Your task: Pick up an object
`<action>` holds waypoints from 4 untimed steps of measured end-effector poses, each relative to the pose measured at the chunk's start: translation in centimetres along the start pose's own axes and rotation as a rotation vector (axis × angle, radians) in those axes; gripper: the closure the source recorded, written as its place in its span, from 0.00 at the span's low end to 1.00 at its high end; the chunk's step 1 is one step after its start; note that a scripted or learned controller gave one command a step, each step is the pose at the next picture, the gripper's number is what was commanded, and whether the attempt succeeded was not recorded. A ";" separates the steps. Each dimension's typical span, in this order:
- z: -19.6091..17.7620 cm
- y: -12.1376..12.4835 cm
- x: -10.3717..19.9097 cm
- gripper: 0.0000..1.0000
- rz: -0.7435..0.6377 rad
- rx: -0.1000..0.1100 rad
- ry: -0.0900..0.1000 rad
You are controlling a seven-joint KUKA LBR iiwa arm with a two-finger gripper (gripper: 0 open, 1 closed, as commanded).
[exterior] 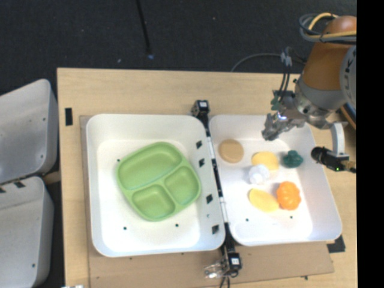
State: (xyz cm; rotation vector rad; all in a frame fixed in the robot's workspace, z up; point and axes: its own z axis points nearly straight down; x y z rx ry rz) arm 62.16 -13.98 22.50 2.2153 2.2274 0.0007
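Overhead, the arm reaches in from the right, its end effector hanging above the right bin's far edge; toy foods lie below, ungrasped.

Single fixed camera above the surface, looking down at a slant.
Both white bins fall within the frame, the left bin and the right bin side by side at mid-distance; dark floor lies along the top, and the arm enters from the right.
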 end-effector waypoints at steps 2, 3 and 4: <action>-0.3 -0.8 9.3 1.00 0.000 0.000 0.000; -1.2 -0.8 13.7 1.00 -0.001 -0.002 0.001; -2.4 -0.5 18.9 1.00 -0.001 -0.001 0.001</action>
